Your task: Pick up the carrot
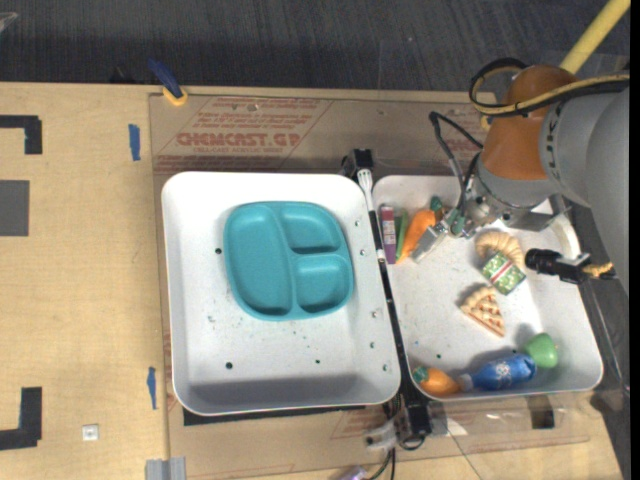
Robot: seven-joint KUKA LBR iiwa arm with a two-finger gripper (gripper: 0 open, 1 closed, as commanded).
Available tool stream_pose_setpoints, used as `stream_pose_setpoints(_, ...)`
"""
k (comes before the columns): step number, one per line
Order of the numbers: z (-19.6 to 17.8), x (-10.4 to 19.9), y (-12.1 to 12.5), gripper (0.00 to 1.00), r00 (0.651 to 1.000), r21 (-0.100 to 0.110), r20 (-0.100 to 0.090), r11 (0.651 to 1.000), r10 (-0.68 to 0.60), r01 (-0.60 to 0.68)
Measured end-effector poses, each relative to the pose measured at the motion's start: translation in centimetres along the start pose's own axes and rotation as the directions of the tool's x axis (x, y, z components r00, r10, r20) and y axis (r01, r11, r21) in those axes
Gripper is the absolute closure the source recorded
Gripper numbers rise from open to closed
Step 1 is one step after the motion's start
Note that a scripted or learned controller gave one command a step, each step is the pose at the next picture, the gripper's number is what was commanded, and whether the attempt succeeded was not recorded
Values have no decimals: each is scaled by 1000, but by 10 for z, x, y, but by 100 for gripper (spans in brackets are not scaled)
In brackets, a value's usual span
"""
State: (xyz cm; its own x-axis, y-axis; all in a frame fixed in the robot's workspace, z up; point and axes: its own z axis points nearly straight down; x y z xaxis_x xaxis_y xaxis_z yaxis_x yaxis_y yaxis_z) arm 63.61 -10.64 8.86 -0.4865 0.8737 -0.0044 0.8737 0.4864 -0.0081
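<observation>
The carrot [413, 234], orange with a green top, lies in the right bin [560, 383] near its far left corner, close beside the wall shared with the left bin [190, 268]. The gripper [432, 236] is down at the carrot, its fingers set to either side of the orange end and apparently closed on it, though the carrot rests on the bin floor. The grey arm [590, 148], with its orange band [520, 118], reaches in over the far right edge of this bin.

Just right of the gripper lies a croissant [497, 243], with a small green carton [503, 273] touching its near side. A pizza slice [484, 310] sits near the bin's centre. Along the near edge lie, from left to right, a small orange-and-green item [437, 379], a blue bottle [503, 372] and a green round fruit [541, 349].

The left bin holds a teal divided plate [290, 258], placed towards its far side.
</observation>
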Motion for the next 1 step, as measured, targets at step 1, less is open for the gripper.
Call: stream_pose_setpoints(1,0,0,12,0,952,1,-14,952,305,-305)
